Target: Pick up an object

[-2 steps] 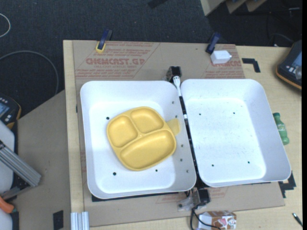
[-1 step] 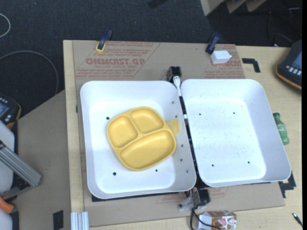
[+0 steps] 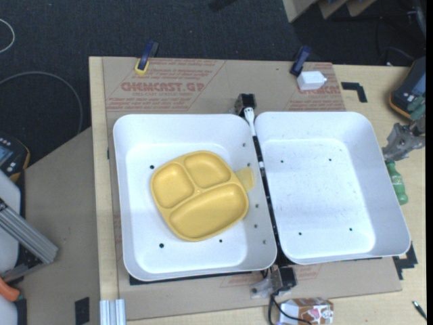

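A yellow three-compartment plate lies flat in the left white bin, slightly right of its middle, with a small tab pointing toward the divider. My gripper is at the far right of the view, over the outer right rim of the right white bin and well away from the plate. It is small and partly cut off there. A small green object lies along that rim just below the gripper; I cannot tell whether they touch.
The bins sit side by side on a cardboard-covered bench. A white block and two clamps sit at the back edge. Cables and a small box lie at the front.
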Tool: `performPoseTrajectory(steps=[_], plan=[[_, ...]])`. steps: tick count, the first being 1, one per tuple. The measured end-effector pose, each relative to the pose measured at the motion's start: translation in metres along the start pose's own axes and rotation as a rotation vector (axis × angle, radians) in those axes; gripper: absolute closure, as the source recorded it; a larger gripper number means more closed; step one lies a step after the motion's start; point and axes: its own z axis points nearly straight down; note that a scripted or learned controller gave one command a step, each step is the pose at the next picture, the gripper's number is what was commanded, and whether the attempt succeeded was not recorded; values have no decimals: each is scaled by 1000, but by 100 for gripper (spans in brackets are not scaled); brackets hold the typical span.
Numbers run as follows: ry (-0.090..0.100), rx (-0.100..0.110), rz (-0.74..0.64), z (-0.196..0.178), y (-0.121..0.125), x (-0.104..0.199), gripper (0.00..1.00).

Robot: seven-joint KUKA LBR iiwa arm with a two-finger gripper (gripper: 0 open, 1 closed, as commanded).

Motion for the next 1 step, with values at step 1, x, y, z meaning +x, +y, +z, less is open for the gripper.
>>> performPoseTrajectory(steps=[1], plan=[[-1, -2, 8, 176, 4, -103, 100]])
